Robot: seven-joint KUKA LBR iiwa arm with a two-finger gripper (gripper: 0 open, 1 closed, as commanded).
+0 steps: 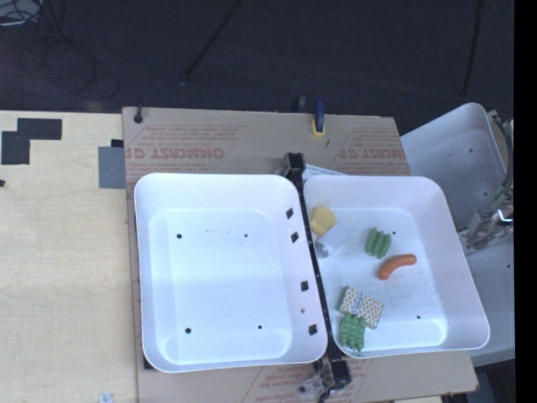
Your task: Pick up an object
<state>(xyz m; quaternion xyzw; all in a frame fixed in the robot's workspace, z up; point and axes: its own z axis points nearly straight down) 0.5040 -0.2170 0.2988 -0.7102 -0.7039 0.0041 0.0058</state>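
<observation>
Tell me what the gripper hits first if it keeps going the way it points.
The gripper sits at the right edge, just outside the right bin. It seems to point downward, so it would probably meet the grey plate beside the bin first. Depth and its exact aim are unclear.

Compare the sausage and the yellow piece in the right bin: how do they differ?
Colour: the sausage is orange-red, the yellow piece pale yellow. Shape: the sausage is long, thin and slightly curved; the yellow piece is short and chunky. Place: the sausage lies near the middle of the right bin, the yellow piece sits by the divider at the far-left corner. Both lie loose on the bin floor, touching nothing else.
</observation>
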